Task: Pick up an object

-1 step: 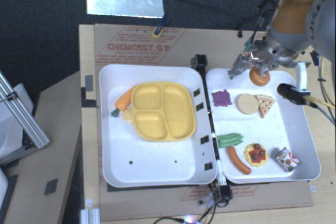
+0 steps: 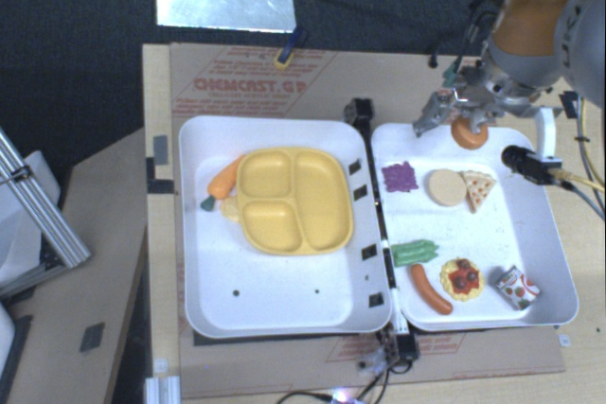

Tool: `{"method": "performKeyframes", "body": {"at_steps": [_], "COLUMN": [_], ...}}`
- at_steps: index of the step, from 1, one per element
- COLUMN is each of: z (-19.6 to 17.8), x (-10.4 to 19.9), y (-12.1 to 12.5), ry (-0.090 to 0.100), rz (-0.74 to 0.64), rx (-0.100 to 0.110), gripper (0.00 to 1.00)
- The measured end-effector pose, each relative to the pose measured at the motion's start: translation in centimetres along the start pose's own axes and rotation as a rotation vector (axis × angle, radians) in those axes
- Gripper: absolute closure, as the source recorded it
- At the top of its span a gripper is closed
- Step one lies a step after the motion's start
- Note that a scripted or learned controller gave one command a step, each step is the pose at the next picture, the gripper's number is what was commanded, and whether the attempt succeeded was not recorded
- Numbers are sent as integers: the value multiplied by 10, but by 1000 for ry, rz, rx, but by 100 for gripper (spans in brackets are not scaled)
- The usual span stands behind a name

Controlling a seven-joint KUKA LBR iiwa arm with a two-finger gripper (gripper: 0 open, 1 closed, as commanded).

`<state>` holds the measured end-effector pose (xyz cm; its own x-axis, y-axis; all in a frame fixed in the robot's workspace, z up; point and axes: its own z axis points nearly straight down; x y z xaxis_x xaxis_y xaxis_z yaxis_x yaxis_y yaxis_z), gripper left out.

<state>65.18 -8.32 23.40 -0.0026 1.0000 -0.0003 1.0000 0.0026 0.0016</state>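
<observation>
1. Tool (image 2: 461,112) poised over the far edge of the right bin (image 2: 544,251), metal fingers splayed outward; an orange-brown round toy, perhaps a doughnut (image 2: 469,133), directly under it, seemingly between the fingertips, though a firm grip cannot be confirmed.
2. Arm (image 2: 540,9) reaching in from the right, wrist angled down: probably because the target lies close to the bin's back wall.
3. Scattered across the right bin as candidate picks: purple grape cluster (image 2: 400,176), round tan disc (image 2: 445,187) touching a pizza slice (image 2: 479,190), green pod (image 2: 414,252) just beside a red sausage (image 2: 430,289), small pizza-like round (image 2: 461,279), crumpled red-and-white packet (image 2: 516,288).
4. Left bin (image 2: 204,298) carrying a yellow divided plate (image 2: 287,202), with a carrot (image 2: 223,179) tucked at its left edge.
5. Likely step: closing on or lifting the doughnut; risk of slipping off a rounded toy.
</observation>
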Motion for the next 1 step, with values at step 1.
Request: {"method": "performKeyframes", "body": {"at_steps": [1], "z": [44], "x": [-4], "y": [-6], "ry": [0], "rz": [2], "rx": [3], "gripper": [0]}}
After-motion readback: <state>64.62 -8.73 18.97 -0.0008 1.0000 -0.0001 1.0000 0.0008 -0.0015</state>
